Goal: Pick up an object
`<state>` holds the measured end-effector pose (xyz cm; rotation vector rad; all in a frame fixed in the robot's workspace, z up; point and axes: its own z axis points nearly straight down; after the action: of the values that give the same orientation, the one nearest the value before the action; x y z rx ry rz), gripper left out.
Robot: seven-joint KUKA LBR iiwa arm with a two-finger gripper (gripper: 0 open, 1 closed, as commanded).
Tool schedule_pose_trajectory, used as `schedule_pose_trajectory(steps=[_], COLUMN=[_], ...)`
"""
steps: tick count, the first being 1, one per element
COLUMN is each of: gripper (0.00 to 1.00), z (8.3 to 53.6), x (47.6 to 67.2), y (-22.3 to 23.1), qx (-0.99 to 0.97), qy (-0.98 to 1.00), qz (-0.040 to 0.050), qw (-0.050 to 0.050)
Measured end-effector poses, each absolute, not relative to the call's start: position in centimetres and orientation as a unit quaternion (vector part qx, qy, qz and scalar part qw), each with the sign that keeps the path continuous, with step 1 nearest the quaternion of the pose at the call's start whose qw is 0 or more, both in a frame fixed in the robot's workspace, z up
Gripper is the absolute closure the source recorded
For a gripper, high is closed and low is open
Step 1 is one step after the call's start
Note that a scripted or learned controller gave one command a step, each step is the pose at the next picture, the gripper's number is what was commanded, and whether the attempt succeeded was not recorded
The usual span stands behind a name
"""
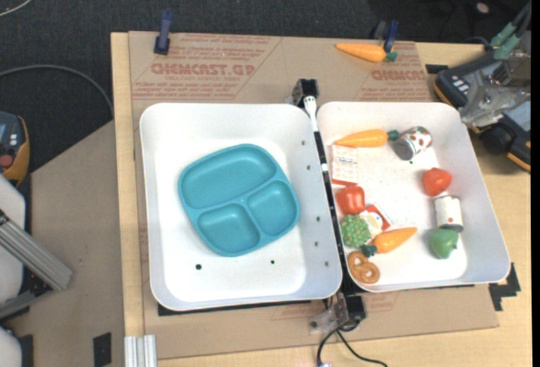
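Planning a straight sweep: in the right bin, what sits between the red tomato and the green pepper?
In the camera view, a small white can with a red band lies between the red tomato and the green pepper.

A lab: clamped bench (pixel 211 70), cables, toy-food bins (pixel 485 213).

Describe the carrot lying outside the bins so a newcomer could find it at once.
Start at the right-hand shallow white bin, then look past its far rim to the brown cardboard sheet. The small orange plastic carrot lies there beside a blue clamp; the two other orange carrots lie inside the bin.
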<state>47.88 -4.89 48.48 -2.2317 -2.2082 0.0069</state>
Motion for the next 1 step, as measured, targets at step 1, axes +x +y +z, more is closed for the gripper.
schedule_pose_trajectory(steps=[1], gripper=[1.0], z=[50.12], x=[47.88], y=[-14.76], qx=[-0.711], qy=[-0.703], qz=[-0.0002], qw=[-0.004])
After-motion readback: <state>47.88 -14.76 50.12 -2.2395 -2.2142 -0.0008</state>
